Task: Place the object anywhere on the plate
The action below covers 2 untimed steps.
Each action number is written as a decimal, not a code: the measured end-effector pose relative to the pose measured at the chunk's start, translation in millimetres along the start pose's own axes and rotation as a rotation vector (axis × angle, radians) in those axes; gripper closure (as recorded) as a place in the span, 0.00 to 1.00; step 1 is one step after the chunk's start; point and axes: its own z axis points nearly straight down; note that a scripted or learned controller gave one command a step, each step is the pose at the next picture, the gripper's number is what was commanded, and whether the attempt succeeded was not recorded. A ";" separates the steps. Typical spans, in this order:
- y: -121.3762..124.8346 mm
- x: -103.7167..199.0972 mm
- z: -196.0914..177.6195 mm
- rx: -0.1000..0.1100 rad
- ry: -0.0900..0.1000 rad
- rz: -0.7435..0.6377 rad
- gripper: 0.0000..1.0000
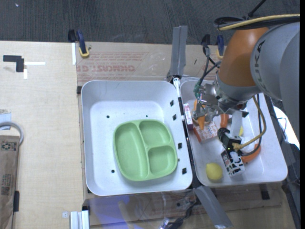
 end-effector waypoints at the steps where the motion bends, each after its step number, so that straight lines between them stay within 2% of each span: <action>1: -35.5 79.8 -0.4 -0.001 0.000 -0.256 1.00; 2: -35.3 79.6 -0.5 -0.002 0.000 -0.255 0.00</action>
